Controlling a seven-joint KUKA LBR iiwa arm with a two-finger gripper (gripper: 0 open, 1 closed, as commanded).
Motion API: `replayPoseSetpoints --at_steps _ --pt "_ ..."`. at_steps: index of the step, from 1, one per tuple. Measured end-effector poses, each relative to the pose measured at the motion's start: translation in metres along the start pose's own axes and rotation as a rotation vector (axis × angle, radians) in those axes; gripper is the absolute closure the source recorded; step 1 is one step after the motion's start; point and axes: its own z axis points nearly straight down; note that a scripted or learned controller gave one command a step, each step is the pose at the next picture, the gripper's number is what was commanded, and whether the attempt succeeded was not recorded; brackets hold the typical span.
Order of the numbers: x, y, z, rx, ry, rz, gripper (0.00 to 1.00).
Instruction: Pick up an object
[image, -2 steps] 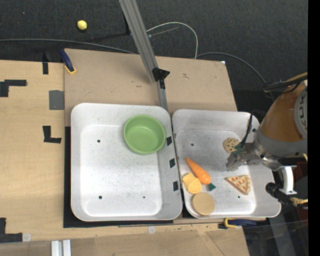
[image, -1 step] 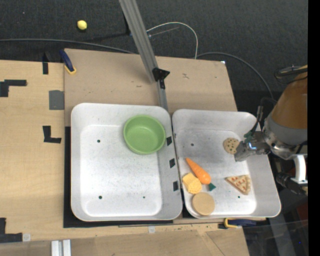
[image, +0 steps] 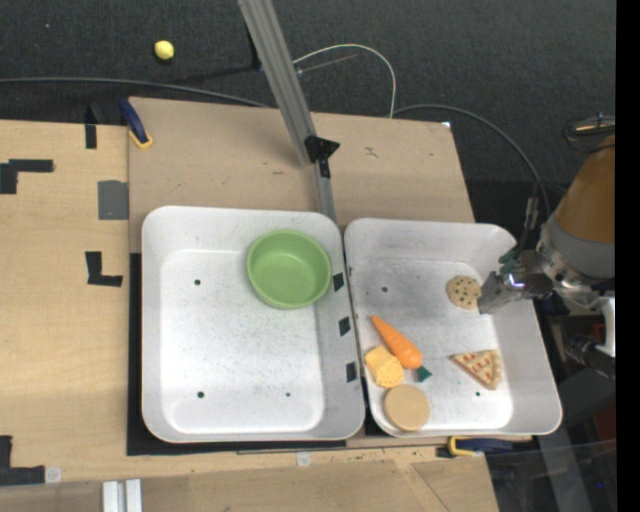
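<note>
Gripper (image: 497, 293) beside cookie (image: 462, 291) in right bin (image: 530, 415), left bin (image: 170, 420) holding green bowl (image: 289, 268)

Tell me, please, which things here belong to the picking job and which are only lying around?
Belong to the job:
claw
cookie
carrot
pizza slice
yellow piece
tan disc
green bowl
right bin
left bin

Only lying around:
yellow ball
blue clamp
cables
</note>
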Motion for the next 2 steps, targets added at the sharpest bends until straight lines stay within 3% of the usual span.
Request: replayPoseSetpoints --at_steps 2 --pt "0.118 0.019 -0.018 0.002 0.003 -0.007 1.00"
